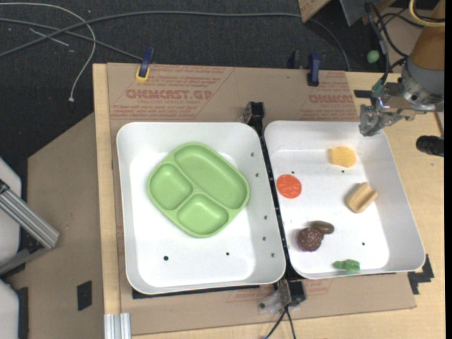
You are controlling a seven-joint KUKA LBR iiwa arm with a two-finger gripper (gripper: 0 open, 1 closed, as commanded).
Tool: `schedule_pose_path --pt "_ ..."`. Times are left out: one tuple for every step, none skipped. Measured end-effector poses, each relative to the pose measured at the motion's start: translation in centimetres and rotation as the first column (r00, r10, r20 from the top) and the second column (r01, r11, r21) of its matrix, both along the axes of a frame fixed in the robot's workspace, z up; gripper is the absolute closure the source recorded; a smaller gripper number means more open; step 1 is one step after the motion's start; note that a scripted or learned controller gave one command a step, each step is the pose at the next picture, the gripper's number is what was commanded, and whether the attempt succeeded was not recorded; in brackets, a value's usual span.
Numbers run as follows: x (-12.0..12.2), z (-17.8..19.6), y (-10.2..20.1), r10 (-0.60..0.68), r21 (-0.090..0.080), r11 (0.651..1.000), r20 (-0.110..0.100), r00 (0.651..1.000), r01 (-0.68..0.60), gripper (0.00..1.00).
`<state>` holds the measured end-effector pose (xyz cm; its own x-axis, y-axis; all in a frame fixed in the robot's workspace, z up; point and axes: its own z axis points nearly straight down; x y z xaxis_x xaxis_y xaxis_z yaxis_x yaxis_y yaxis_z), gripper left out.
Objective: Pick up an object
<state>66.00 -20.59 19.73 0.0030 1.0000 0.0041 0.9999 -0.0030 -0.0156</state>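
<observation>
cardboard sheeting (pixel 212 90) printed with red lettering covers the bench, held by two blue clamps (pixel 145 63) at its far edge, with dark carpet and loose cables (pixel 63 34) beyond.

two white bins sit side by side on it, touching along a black hinge line. left bin (pixel 141 253) holds a green tray (pixel 198 188) with three compartments, lying flat and turned at an angle, nothing in it.

right bin (pixel 395 239) holds five small things, all apart except two. yellow piece (pixel 342 156) lies near the far right corner. red disc (pixel 288 186) lies near the left wall. tan block (pixel 361 197) lies toward the right, tilted. dark round lump (pixel 309 239) sits near the middle front, touching a brown oval (pixel 323 227) just behind it. green bit (pixel 347 265) rests by the front rim.

gripper (pixel 370 124) hangs at the right bin's far right corner, over the rim, near the yellow piece but clear of it. nothing is seen between its fingers; how wide the jaws stand i cannot tell. arm (pixel 424 76) comes in from the upper right, orange band above the wrist.
</observation>
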Motion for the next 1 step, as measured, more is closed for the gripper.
schedule_pose_path --pt "0.35 1.0 0.06 0.003 -0.004 1.0 0.016 1.0 -0.003 0.0"
